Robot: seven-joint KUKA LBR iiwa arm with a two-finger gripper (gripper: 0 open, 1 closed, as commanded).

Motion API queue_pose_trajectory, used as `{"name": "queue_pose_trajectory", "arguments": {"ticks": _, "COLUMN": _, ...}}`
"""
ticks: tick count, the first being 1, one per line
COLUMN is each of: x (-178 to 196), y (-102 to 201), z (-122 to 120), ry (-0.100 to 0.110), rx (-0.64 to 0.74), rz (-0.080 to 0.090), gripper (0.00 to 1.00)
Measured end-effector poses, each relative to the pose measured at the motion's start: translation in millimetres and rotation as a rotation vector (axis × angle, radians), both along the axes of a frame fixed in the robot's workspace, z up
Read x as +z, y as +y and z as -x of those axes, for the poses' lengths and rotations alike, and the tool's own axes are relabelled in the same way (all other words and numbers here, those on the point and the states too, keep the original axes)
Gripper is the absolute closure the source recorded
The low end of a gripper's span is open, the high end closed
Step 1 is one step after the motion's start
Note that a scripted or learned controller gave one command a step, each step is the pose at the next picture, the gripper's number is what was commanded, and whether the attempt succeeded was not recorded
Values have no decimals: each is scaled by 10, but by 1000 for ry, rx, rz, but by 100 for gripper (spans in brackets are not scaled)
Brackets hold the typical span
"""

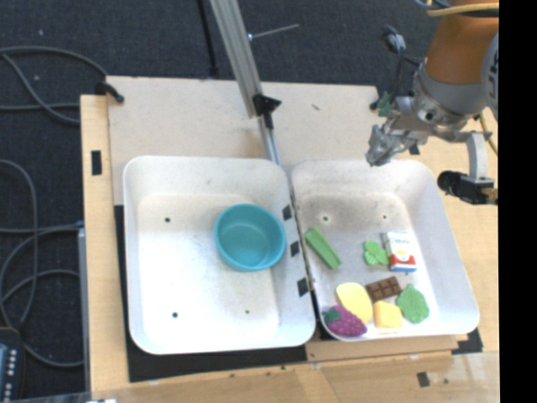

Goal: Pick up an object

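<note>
In the right bin point(436, 191), you find the candidate objects grouped toward the near right corner. A green stick-shaped piece point(322, 248) lies at a slant near the bin's left wall. To its right sits a small green leafy piece point(374, 253), just beside a small white carton point(401, 252) with a red and blue label. Nearer the front edge, a yellow oval piece point(353, 299) lies beside a purple grape cluster point(345, 319). A brown chocolate bar point(383, 289) rests between the yellow oval piece and a green leafy lump point(413, 303), with a yellow block point(387, 314) just in front of the bar.

The gripper point(382, 151) hangs over the far rim of the right bin, well apart from all of these objects. You see nothing between its fingers; whether they stand open or closed, you cannot tell at this angle. Above the gripper, note the arm's orange band point(461, 32).

In the left bin point(151, 183), a teal bowl point(249, 237) stands upright near the centre. Both bins rest on the table point(185, 112), and a slanted metal post point(235, 36) rises from behind them.
</note>
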State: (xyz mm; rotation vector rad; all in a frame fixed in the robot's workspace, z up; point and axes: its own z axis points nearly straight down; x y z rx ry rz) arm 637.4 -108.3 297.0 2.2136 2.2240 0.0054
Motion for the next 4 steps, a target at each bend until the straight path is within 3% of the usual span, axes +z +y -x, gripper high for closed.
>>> {"name": "queue_pose_trajectory", "arguments": {"ticks": 1, "x": -144, "y": 438, "z": 63, "ry": 5, "rx": 0, "rz": 1, "gripper": 100}}
{"name": "queue_pose_trajectory", "arguments": {"ticks": 4, "x": -533, "y": 1820, "z": 622, "ry": 7, "rx": 1, "rz": 0, "gripper": 100}}
